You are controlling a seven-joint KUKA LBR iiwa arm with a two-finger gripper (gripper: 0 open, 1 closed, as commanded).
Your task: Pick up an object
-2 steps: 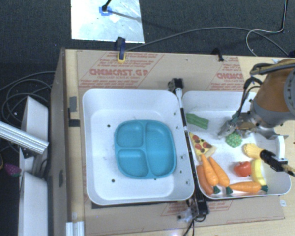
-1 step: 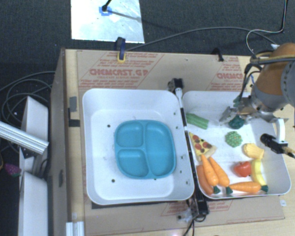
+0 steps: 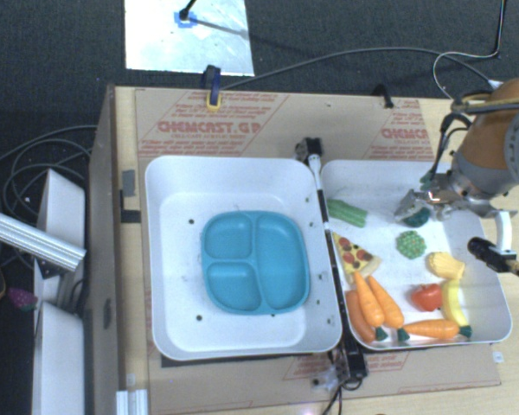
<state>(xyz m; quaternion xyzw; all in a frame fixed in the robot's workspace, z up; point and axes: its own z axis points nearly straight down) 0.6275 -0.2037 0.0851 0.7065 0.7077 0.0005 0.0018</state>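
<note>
A small teal toy (image 3: pixel 416 218) lies in the right bin (image 3: pixel 502 322), toward its far edge, and the end effector (image 3: pixel 419 204) sits right over it, touching or nearly so. Whether the toy is gripped, or how wide the end effector is spread, I cannot tell from here. Just nearer than the teal toy is a green broccoli (image 3: pixel 410 244), with a yellow corn cob (image 3: pixel 445 266), a red tomato (image 3: pixel 426 296) and a banana (image 3: pixel 454 307) toward the bin's near right corner. A green cucumber (image 3: pixel 346 212) lies by the bin's left wall, a pizza slice (image 3: pixel 355 256) below it, then three carrots (image 3: pixel 376 303) along the near edge. The left bin (image 3: pixel 169 188) carries a blue divided plate (image 3: pixel 254 261) at its middle. The grey arm (image 3: pixel 493 150) comes in over the bench's right edge.
</note>
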